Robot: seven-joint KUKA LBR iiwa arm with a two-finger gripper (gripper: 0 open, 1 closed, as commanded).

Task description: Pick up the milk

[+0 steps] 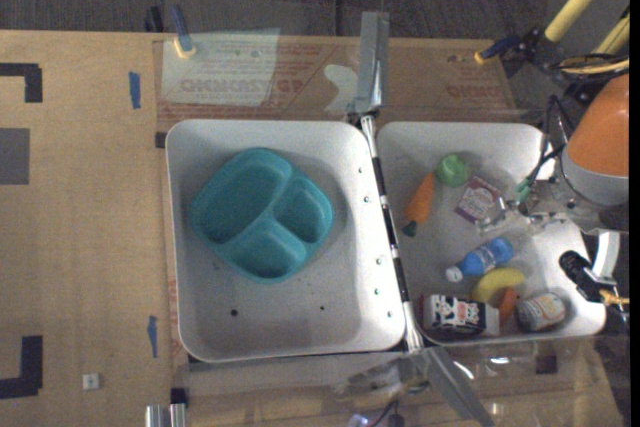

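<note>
milk carton [459, 314] in right bin [420, 147], teal tray [262, 212] left

No legible text. Mirrored, unreadable print on clear sheet [228, 67]; cow-spot pattern only on milk carton [459, 315].

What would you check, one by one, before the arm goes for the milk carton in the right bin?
1. Milk carton in plain sight: ok, it lies on its side at the near edge of the right bin.
2. Nothing on top of the carton: ok.
3. Room around it: not ok, the banana and the small jar crowd its right end, and the bin wall is close behind it.
4. Gripper above the carton: not ok, it sits farther back, near the purple packet.
5. Gripper free of other things: cannot tell.
6. Blue bottle out of the path: cannot tell, it lies between gripper and carton.
</note>
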